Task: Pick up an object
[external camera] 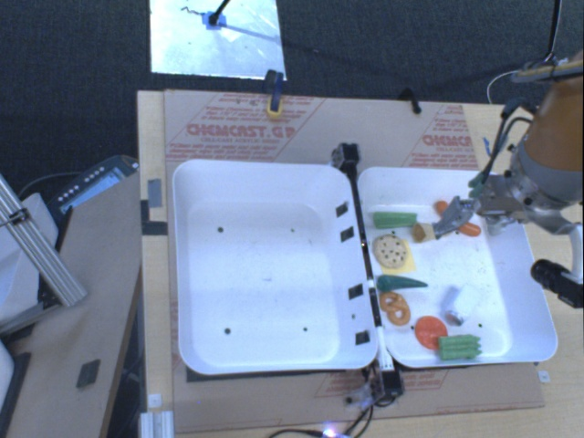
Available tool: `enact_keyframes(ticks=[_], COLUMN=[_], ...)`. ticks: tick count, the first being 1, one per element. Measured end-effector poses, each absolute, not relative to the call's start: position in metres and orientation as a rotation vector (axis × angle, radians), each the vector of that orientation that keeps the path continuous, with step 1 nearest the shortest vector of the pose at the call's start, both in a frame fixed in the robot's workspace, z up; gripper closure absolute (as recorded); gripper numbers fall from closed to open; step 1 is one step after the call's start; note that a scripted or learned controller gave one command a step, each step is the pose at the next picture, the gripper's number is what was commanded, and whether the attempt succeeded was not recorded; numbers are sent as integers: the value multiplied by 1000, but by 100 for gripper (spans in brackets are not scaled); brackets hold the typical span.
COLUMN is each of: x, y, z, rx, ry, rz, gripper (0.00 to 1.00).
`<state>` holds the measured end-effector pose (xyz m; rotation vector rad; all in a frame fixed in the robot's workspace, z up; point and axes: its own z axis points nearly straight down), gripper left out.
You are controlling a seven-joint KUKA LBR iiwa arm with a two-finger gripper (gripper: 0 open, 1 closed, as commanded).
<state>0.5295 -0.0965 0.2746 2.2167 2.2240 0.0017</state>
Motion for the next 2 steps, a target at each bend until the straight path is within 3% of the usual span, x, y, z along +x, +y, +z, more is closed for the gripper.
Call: enact_keyframes(ticks=[1, 2], x=[582, 608], y=[-159, -69], z=[244, 214], rx=[2220, 2208], ry=[2216, 2237], rz=[-1, 4], gripper=[0, 0])
